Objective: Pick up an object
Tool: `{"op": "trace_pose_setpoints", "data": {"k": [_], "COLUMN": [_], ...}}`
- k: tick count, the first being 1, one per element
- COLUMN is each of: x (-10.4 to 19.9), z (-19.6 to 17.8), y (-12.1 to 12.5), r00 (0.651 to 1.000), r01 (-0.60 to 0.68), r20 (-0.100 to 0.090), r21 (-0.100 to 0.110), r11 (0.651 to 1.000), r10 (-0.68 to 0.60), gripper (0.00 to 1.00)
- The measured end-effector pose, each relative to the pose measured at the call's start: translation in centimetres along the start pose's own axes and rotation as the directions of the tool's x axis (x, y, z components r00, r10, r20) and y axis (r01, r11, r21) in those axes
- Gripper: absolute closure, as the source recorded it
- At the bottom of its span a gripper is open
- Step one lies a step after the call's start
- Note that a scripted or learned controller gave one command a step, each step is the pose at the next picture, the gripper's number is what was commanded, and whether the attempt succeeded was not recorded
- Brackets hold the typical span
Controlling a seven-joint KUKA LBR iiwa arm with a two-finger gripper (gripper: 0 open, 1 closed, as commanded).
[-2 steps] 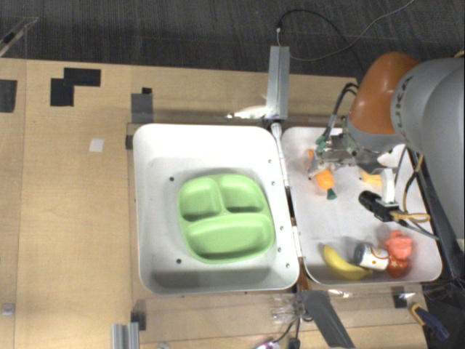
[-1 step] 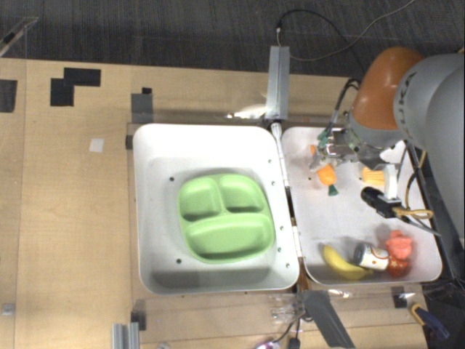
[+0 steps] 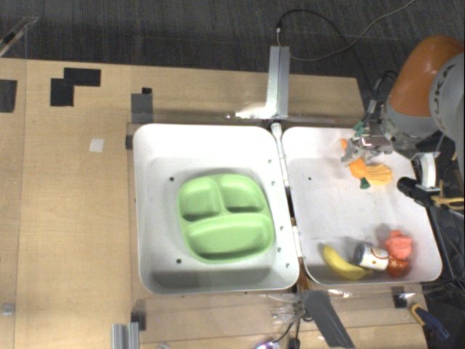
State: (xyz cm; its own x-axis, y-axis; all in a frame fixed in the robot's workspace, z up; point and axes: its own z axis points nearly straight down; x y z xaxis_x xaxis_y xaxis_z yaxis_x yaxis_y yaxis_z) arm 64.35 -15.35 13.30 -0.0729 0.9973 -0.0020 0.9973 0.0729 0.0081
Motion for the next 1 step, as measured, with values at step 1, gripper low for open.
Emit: {"op": "trace_pose_setpoints", "data": {"k": [1], "x": [4.09], "z": [-6.61], "y": [3.09], "r00": [1.000], "r01": [-0.018], "r20": [-0.001], "r21": [0.000], "r11": [1.000], "r10": [0.018], "gripper": [1.00]}}
